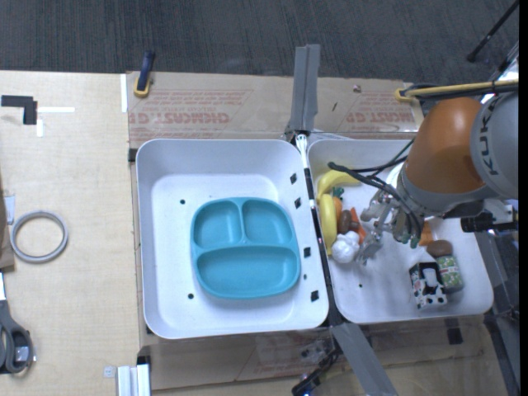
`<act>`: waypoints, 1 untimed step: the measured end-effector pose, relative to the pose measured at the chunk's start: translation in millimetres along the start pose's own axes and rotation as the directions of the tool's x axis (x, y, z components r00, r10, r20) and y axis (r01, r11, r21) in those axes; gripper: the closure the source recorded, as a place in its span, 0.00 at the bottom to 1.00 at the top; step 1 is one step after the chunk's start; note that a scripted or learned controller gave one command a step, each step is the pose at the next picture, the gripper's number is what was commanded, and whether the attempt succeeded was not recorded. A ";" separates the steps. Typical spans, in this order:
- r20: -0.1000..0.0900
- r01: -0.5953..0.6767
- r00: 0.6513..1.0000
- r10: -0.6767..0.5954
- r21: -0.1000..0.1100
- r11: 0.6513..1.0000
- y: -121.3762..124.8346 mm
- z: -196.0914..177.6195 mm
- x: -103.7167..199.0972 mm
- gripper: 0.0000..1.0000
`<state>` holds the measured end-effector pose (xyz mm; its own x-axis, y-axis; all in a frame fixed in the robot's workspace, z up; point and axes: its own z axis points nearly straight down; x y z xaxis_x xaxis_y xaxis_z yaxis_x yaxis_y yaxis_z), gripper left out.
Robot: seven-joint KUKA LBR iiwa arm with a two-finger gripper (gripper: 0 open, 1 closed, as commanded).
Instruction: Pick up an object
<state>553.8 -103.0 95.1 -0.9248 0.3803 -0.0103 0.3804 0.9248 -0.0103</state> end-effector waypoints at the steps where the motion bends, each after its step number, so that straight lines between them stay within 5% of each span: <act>1: -0.004 -0.018 1.000 0.018 -0.008 1.000 23.9 1.2 -41.2 0.00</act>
<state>601.1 -96.6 94.1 -0.9177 0.3972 -0.0066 0.3972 0.9177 -0.0026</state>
